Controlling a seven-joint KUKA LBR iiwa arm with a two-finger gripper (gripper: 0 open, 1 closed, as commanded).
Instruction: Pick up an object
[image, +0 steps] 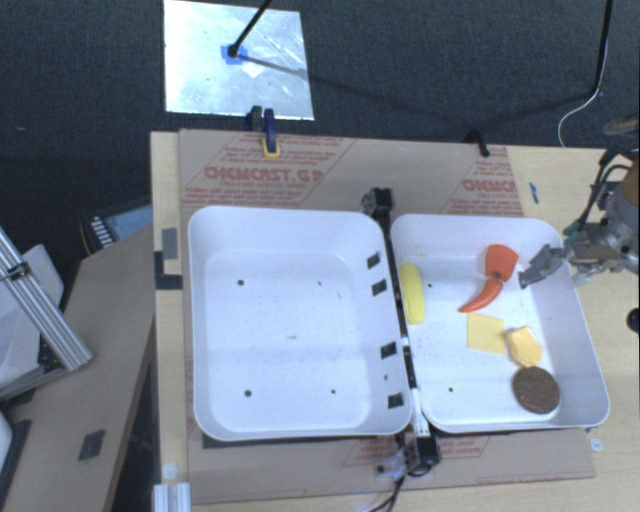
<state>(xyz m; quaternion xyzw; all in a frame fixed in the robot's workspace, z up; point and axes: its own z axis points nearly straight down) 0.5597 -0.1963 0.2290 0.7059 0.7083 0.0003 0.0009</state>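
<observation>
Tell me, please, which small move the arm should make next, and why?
Probably a short move toward the view's left and down onto the orange piece. The gripper sits at the right bin's upper right rim with nothing seen between its fingers, and that piece lies closest to it. The yellow corn, cheese slice and brown cookie lie farther away.

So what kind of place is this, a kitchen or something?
More likely a robotics lab test bench. Two shallow white bins sit clamped on a board, toy food such as a yellow corn cob lies in the right one, and an arm's end effector reaches in beside an orange toy carrot.
</observation>
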